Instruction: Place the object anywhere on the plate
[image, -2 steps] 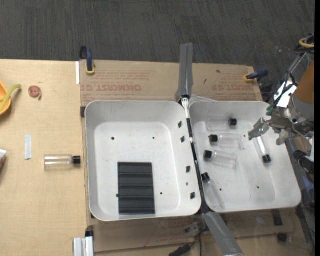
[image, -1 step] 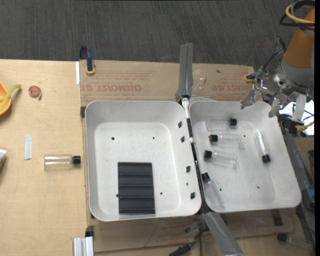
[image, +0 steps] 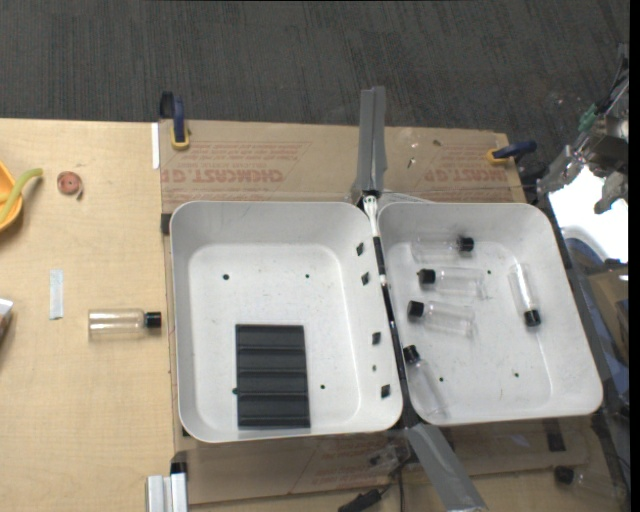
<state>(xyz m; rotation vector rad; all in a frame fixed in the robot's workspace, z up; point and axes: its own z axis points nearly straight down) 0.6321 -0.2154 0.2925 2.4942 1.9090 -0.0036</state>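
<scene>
A black ribbed plate (image: 271, 377) lies flat in the left bin (image: 200, 250), near its front wall. In the right bin (image: 560, 380) lie several clear vials with black caps. One vial (image: 445, 246) rests near the back, and two more (image: 450, 283) (image: 442, 319) lie side by side at the middle left. A longer vial (image: 523, 292) lies lengthwise toward the right. Another vial (image: 420, 370) rests against the left wall near the front.
On the wooden bench left of the bins lie a spare clear vial (image: 120, 321), a small white strip (image: 56, 295), a pink disc (image: 68, 182) and a yellow object (image: 10, 195) at the edge. Clamps (image: 172, 118) (image: 508, 152) hold the cardboard behind the bins.
</scene>
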